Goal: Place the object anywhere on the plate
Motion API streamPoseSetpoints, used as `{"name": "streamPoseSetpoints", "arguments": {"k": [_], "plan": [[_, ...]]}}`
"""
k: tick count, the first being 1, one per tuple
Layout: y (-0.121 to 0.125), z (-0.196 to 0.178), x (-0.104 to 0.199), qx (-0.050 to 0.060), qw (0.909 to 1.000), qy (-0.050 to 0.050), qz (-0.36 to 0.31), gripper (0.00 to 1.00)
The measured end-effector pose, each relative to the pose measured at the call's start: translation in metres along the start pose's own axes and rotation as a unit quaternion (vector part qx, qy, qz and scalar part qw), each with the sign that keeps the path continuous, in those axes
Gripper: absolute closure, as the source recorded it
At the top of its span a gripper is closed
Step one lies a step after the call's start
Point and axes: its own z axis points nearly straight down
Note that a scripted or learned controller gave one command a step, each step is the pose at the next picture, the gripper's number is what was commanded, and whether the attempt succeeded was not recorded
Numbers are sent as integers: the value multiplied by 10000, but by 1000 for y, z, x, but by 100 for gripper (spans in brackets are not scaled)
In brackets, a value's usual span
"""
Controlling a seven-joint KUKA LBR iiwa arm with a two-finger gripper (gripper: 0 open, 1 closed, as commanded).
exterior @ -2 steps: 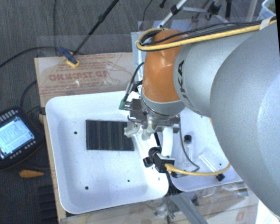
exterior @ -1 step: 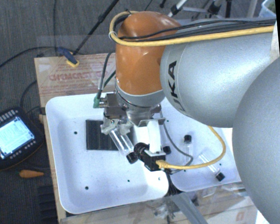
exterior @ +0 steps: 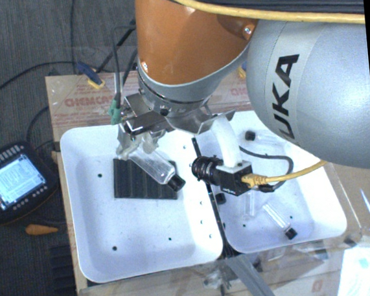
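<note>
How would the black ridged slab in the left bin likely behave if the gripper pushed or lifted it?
The black ridged slab lies flat on the left bin floor, so it would probably slide rather than roll or tip. Its straight edges suggest it is stiff. Being low and flat, it may be hard for the gripper to get under.

We see a thick arm (exterior: 309, 80) with a smooth silver-grey shell bearing black "KUKA" lettering (exterior: 289, 98) on its side. Above the wrist runs a broad glossy orange band (exterior: 187, 33), rounded like a bowl. A yellow cable (exterior: 269, 6) and black cables run across the top of the arm. Below the band sits a grey metal flange (exterior: 168, 103) carrying the pincer (exterior: 148, 155), with clear, translucent fingers (exterior: 154, 166).
</note>
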Motion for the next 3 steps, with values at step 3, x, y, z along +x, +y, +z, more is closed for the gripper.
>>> {"name": "streamPoseSetpoints", "arguments": {"k": [3], "plan": [[-4, 27, -14, -12, 8734, 3, -4869, 100]]}}
